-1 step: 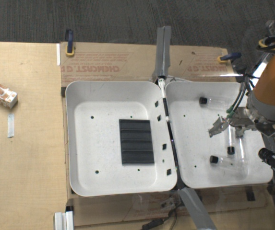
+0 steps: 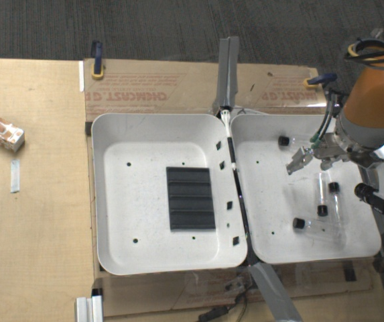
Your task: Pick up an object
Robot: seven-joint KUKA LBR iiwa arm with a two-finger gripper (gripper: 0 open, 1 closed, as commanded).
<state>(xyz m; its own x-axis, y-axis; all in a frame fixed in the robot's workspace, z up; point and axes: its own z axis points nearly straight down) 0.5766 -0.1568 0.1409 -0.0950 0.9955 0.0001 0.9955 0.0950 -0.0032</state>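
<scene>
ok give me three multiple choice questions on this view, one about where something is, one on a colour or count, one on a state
1. Where does the black ridged block lie?
A. in the left bin
B. in the right bin
C. on the bare bench

2. How many white bins stand on the bench?
A. one
B. two
C. three

3. How does the small printed carton rest?
A. inside the left bin
B. between the gripper's fingers
C. on the wooden bench, outside both bins

Answers:
1 A, the block sits mid-floor of the left bin.
2 B, the left bin and the right bin stand side by side.
3 C, the carton lies on bare wood at far left.
</scene>
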